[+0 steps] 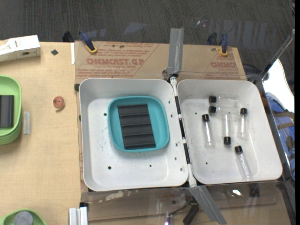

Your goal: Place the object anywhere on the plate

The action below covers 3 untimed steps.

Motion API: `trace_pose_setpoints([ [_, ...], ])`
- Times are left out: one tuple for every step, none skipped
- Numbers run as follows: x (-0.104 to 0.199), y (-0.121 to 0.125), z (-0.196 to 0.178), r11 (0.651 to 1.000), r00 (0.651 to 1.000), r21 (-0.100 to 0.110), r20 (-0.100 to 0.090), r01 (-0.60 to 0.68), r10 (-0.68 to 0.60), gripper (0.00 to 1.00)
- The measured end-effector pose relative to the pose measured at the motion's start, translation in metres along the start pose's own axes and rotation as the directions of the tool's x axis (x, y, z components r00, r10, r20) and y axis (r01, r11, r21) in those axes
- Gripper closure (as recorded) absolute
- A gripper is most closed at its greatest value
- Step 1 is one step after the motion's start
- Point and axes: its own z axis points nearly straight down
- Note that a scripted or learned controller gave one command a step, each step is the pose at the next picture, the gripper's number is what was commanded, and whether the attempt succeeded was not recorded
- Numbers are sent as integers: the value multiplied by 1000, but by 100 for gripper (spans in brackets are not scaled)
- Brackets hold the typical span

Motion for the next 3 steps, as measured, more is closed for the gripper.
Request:
trace_pose_setpoints([
  [-6,-2,1,1000,1000,2,3,-3,3,0],
  [-1,-2,1,1000,1000,0,2,20,-20,0],
  [-1,-1,0,1000,1000,0,0,2,-2,0],
])
